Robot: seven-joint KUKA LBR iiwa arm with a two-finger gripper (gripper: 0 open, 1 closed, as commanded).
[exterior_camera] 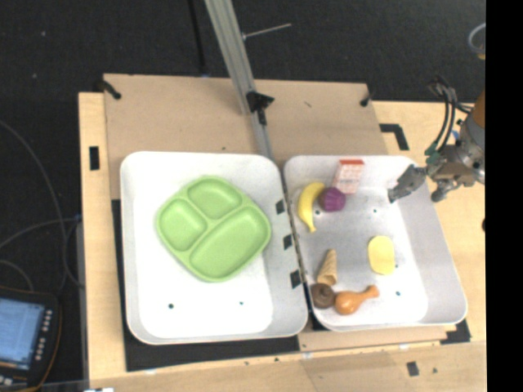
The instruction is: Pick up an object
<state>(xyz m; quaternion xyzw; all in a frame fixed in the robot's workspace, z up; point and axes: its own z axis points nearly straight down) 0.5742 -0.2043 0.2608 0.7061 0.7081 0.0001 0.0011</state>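
Where the right bin (437, 243) ends, gripper (425, 182) (nothing between fingers).

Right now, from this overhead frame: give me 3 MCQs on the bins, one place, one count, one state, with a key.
1. Where does the green divided plate lie?
A. left bin
B. right bin
C. on the bench outside both bins

2. How many yellow things lie in the right bin?
A. none
B. two
C. four

3. How does the gripper stand to the bin's things?
A. shut on the banana
B. pressing the purple thing
C. apart from all, near the bin's upper right corner

Key: 1 A, the plate sits in the left bin. 2 B, the banana and a yellow lump. 3 C, nothing shows at it; the purple thing lies well left.
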